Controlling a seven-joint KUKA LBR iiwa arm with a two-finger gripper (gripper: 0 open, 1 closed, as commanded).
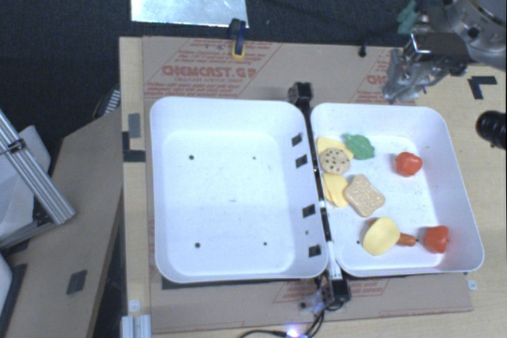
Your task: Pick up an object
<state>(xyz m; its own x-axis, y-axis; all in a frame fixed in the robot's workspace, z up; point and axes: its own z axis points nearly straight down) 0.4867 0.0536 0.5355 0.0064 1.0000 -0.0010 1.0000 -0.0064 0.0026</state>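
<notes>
Camera view looks down at a slant on a cardboard-covered tabletop (pixel 238 63) carrying two shallow white plastic bins side by side. At upper right, the grey arm's metal end effector (pixel 404 79) hangs just beyond the far rim of the right-hand white bin (pixel 455 162), above the cardboard and not over the bin's contents. Whether it is spread or closed cannot be told at this angle, and nothing is seen gripped in it.

Every candidate for the pick lies in that right bin, toward the near side from the end effector. Closest is a small red rounded toy (pixel 409 163), alone by the far right wall, almost straight down-frame from the tool. A green leafy toy piece (pixel 360 146) sits down and to the left, beside a round speckled cookie (pixel 335 161). Farther toward the near rim are a tan square cracker (pixel 364 195) lying partly on a pale yellow flat piece (pixel 336 189), a yellow rounded toy (pixel 381 236), and a second red toy (pixel 436 238) near the front right corner, with a small orange bit (pixel 406 240) between those two.

The left-hand white bin (pixel 230 186) lies well apart from the tool. Judging by position, the red rounded toy, standing free of neighbours, looks the shortest reach: inward over the rim, then down.
</notes>
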